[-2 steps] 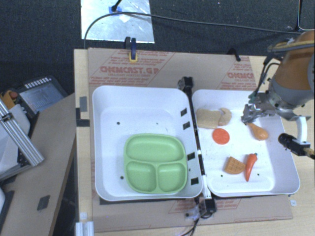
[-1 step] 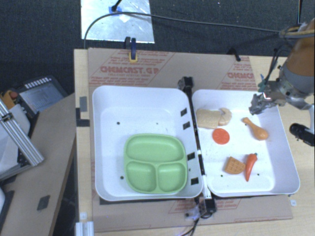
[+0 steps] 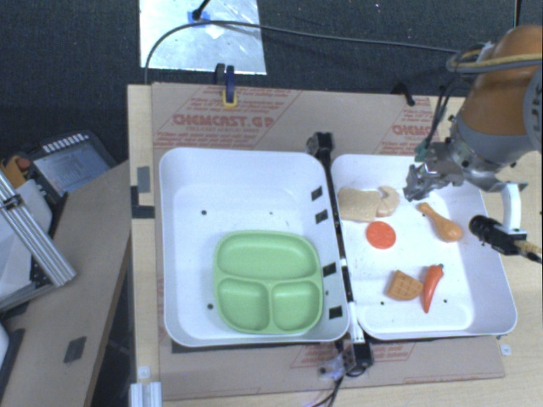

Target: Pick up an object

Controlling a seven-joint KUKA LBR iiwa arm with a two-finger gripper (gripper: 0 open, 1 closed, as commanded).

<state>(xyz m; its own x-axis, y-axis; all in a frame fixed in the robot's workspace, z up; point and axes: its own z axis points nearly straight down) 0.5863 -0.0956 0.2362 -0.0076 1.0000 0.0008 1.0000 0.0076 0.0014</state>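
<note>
Overhead, claw (image 3: 417, 186) hovers between bread slice (image 3: 366, 203) and drumstick (image 3: 442, 221).

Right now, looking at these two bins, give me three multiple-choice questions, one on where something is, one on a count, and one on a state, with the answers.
1. Where does the green divided plate lie?
A. in the left bin
B. in the right bin
C. on the bench outside the bins

2. How many food pieces lie in the right bin?
A. two
B. five
C. eight

3. How does the gripper stand?
A. raised over the left bin
B. low over the right bin's far part, near the bread piece
C. resting on the green plate

Answers: 
1 A, the plate sits in the left bin. 
2 B: bread piece, tomato slice, drumstick, waffle piece, chili pepper. 
3 B, it hangs just right of the bread.
</note>
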